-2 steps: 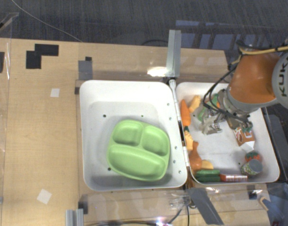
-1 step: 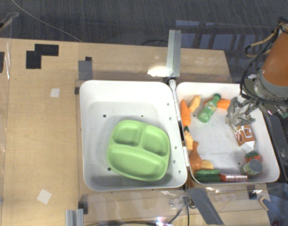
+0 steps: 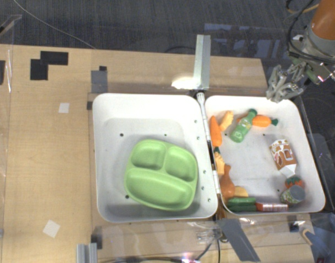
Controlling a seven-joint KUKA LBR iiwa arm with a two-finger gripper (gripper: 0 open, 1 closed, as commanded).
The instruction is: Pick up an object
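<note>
My gripper [image 3: 281,86] hangs above the far right corner of the right bin [image 3: 310,147], with nothing seen between its fingers. Below it in that bin lie a green bottle [image 3: 241,129], an orange carrot [image 3: 260,121] and a long orange piece [image 3: 215,132] by the left wall. A white and brown packet [image 3: 282,153] lies at the right. A small can [image 3: 295,192], a dark green cucumber [image 3: 241,204] and a red bar [image 3: 274,206] lie along the near edge.
The left bin [image 3: 107,147] holds a green divided tray [image 3: 162,174]. A metal post [image 3: 202,64] stands at the far end of the divider between the bins. Wooden bench surface spreads to the left.
</note>
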